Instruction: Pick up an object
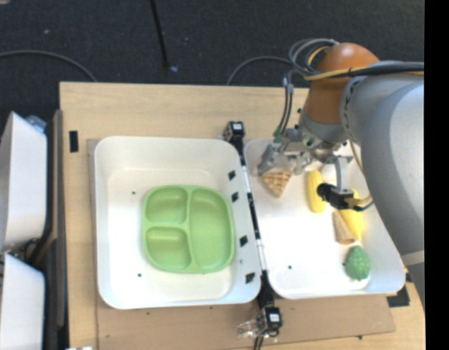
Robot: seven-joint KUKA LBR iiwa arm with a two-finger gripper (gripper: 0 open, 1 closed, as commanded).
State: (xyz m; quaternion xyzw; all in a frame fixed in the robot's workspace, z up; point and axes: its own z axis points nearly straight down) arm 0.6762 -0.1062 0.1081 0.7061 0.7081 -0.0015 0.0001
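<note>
Op: Gripper [279,162] sits over the waffle cone piece [277,181], right bin [305,268] far corner. Can't tell open/closed.
Obs: I'd drop straight, centre on cone, avoid the banana [315,189].

From my remote station I saw a dark floor [173,20] stretching across the top of the view, carpet-like in texture and speckled with a few pale flecks. Thin black cables [157,24] trailed over it, one running down at a slant toward the bench, others curving in loose arcs near the bench's far edge. The bench top [159,111] was pale wood, lit evenly, with no hard shadows that I could make out. At the left edge stood white box-like shapes [24,181], cut off by the frame, and I could not tell what they were. A dark strip [58,217] ran alongside the bench's left side.
</note>
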